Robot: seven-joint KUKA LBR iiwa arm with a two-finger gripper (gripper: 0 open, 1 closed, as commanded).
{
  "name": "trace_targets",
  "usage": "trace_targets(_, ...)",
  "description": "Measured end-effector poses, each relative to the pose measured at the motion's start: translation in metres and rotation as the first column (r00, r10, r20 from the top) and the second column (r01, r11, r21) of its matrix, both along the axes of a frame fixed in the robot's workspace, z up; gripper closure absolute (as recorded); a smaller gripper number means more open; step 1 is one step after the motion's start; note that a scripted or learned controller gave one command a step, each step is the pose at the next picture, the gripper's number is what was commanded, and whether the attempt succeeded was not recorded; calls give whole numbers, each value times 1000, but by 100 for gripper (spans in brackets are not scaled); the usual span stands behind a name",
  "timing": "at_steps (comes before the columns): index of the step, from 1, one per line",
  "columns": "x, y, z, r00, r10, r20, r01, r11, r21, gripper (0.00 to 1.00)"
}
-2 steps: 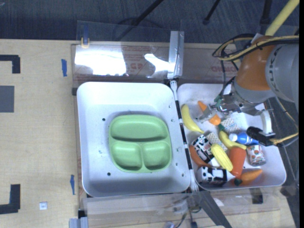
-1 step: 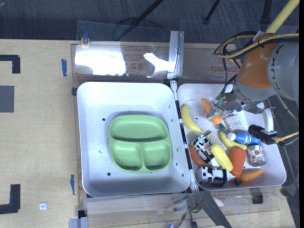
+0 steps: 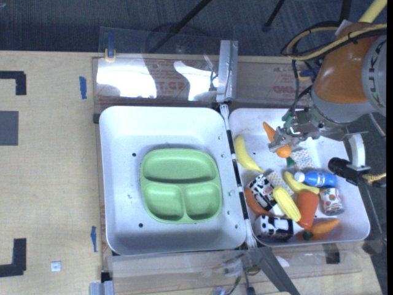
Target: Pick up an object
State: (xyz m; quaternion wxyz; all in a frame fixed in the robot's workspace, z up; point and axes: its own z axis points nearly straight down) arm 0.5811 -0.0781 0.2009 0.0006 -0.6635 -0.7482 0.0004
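My gripper (image 3: 286,137) hangs low over the back of the right bin (image 3: 356,226), coming down from the orange-banded wrist (image 3: 344,72). A small orange carrot piece (image 3: 268,130) pokes out at its left side. Another orange bit (image 3: 282,152) shows just beneath it. Whether these are one piece in the gripper's hold is hidden by the gripper body. Toys are piled in front of it: a yellow banana (image 3: 245,155), a blue bottle (image 3: 317,179), a corn cob (image 3: 286,203) and a black-and-white cow (image 3: 264,189).
The left bin (image 3: 116,165) holds a green divided plate (image 3: 181,184). More toys fill the right bin's front: a red can (image 3: 331,201), two orange carrots (image 3: 307,208) (image 3: 326,226), a second cow (image 3: 274,227). A metal divider (image 3: 226,72) stands behind the bins.
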Motion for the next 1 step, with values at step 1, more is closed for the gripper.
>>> trace_targets(1, -26, 24, -19, 977, -214, -5, 214, 977, 0, 100)
